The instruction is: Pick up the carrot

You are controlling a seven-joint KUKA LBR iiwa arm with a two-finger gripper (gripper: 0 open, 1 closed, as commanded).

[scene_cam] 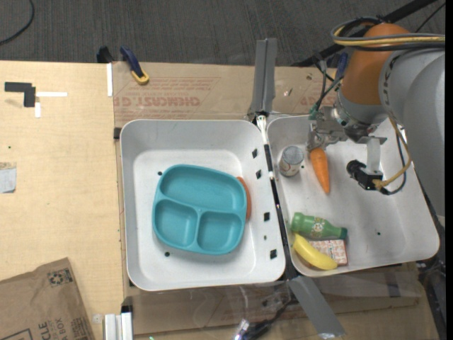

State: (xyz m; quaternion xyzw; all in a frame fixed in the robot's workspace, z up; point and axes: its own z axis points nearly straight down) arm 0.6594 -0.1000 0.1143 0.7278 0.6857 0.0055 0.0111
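My gripper [318, 142] sits at the carrot's [321, 170] thick upper end in the right bin [414, 214]; whether it clamps it, I cannot tell; the carrot looks light, rigid, smooth-skinned; I'd grasp mid-body.

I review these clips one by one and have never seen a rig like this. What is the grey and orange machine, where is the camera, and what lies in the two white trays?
The machine is a robot arm, reaching in from the right. The single camera sits above the bench, looking down at a slant. Its gripper is right at the top end of the carrot in the right bin; whether it actually grips the carrot cannot be told. That bin also holds a small can, a green bottle, a banana and a small packet. The left bin holds a teal divided plate.
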